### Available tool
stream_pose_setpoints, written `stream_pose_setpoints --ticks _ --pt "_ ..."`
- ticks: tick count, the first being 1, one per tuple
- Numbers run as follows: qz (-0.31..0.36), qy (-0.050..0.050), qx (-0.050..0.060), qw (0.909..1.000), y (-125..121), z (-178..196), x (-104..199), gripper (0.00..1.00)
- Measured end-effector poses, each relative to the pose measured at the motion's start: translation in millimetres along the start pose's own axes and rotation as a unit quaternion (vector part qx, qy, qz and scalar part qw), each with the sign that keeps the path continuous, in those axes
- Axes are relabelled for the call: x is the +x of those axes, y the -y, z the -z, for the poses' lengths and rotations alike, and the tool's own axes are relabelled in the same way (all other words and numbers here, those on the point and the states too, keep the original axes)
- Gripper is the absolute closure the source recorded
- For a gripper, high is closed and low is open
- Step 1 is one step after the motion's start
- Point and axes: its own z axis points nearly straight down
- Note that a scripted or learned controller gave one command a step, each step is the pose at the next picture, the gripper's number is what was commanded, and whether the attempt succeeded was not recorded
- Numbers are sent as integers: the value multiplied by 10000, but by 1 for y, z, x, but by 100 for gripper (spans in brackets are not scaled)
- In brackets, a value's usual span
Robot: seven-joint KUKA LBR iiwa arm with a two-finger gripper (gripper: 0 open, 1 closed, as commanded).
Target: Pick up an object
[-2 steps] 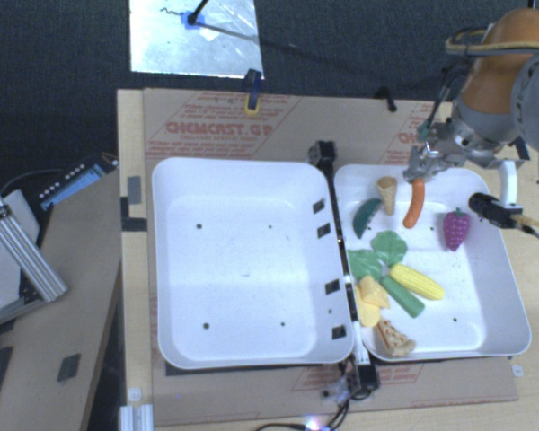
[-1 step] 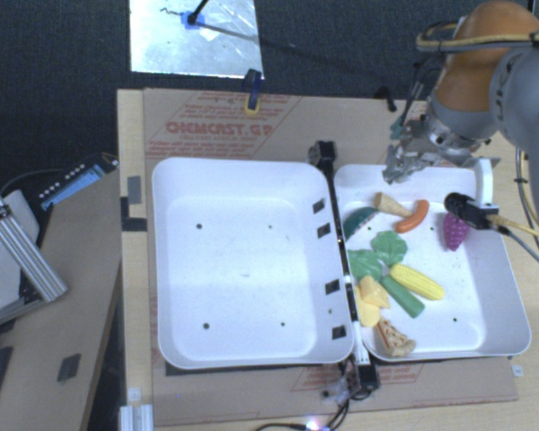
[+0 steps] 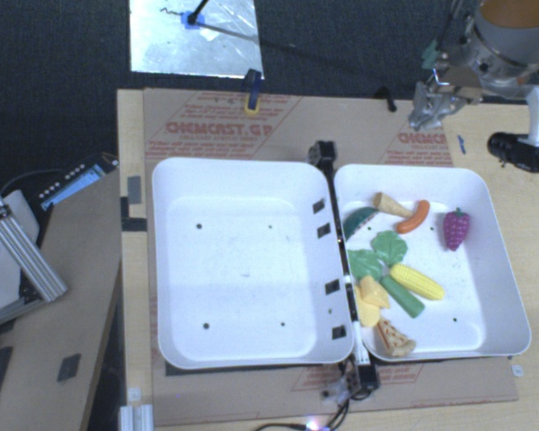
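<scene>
Toy food (image 3: 404, 259) lies in the right bin (image 3: 499, 268) (gripper (image 3: 428, 115) above, grasp state unclear)

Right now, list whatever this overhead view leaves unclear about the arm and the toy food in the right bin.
- Silver two-finger gripper: too small and blurred to judge its opening.
- Grey arm with orange band: cut off by the top and right edges.
- Dark green toy: partly hidden by the divider between the bins.
- Yellow pieces: overlapping, shapes unclear.
</scene>
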Motion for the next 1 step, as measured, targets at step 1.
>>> stream_pose_setpoints --ticks 1 --pt "4 -18 94 10000 112 29 57 100"
